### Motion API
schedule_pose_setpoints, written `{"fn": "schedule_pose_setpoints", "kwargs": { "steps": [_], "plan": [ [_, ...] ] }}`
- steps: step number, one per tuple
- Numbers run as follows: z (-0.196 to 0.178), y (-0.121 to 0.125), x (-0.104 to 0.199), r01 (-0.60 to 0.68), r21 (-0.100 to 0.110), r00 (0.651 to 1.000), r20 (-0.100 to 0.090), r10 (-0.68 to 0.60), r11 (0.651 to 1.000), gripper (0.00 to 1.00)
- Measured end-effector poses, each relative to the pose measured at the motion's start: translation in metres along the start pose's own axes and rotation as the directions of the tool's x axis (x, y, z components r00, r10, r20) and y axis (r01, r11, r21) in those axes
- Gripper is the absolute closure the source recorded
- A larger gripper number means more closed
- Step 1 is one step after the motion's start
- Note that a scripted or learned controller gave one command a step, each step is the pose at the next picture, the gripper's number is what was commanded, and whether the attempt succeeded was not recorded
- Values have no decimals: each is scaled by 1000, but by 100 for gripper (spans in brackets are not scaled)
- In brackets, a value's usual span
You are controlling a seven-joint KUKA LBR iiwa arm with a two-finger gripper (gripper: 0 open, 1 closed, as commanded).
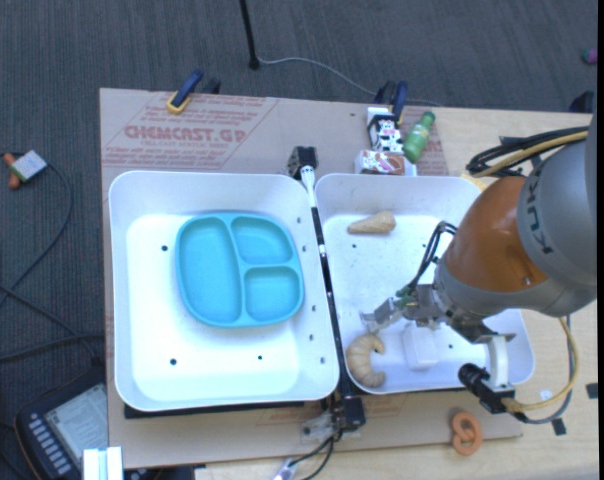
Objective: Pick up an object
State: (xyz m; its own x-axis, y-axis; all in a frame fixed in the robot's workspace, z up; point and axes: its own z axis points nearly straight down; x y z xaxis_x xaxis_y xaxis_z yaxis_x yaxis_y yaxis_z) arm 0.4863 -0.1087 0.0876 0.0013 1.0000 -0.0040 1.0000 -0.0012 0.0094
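Note:
My gripper (400,311) hangs low over the right bin (334,268), below the arm's orange band (487,248). A curled tan croissant (366,359) lies just below and left of it, near the bin's front wall. Right beside the croissant, a small white block (422,349) rests under the wrist. A tan bread roll (372,224) lies apart at the back of the same bin. I see nothing held in the gripper.
The left bin (142,368) holds a blue divided plate (240,269). A green bottle (417,136) and small clutter stand on the bench behind the right bin. An orange ring (466,431) lies on the bench at the front right.

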Motion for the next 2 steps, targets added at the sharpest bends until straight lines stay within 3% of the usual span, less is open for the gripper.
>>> {"fn": "schedule_pose_setpoints", "kwargs": {
  "steps": [1, 2],
  "plan": [
    [-11, 1, -1, -2, -5, 1000, 2, 2, 1000, 100],
    [-98, 81, 56, 4, 5, 1000, -4, -4, 1000, 100]
  ]
}}
